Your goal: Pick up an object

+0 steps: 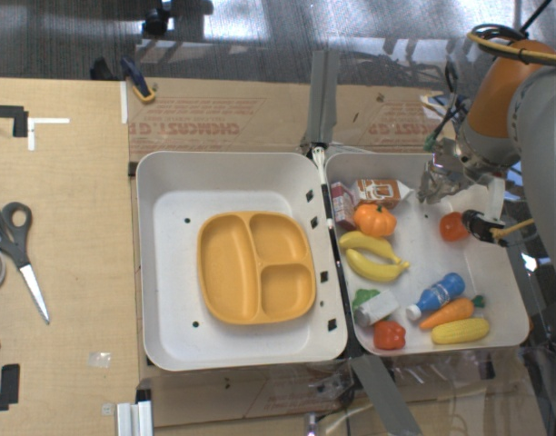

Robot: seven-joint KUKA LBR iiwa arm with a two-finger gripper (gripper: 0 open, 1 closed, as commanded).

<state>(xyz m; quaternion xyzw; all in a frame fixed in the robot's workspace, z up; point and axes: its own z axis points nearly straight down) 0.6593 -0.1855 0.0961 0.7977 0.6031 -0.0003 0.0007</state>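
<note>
The right bin point(482, 266) holds several toy foods: a brown carton point(380, 192), an orange pumpkin point(375, 220), two bananas point(373, 254), a red tomato point(453, 227), a blue bottle point(437, 295), a carrot point(448, 313), a corn cob point(459, 331), a red pepper point(389, 335) and a white-and-green piece point(376, 305). My gripper point(436, 189) hangs over the bin's back right part. It is just behind and left of the tomato and right of the carton. I see nothing held in it.
The left bin point(169, 243) holds a yellow divided plate point(257, 267). Scissors point(19, 252) lie on the bench at the far left. The grey arm with its orange band point(496, 98) comes in from the upper right, above the right bin's rim.
</note>
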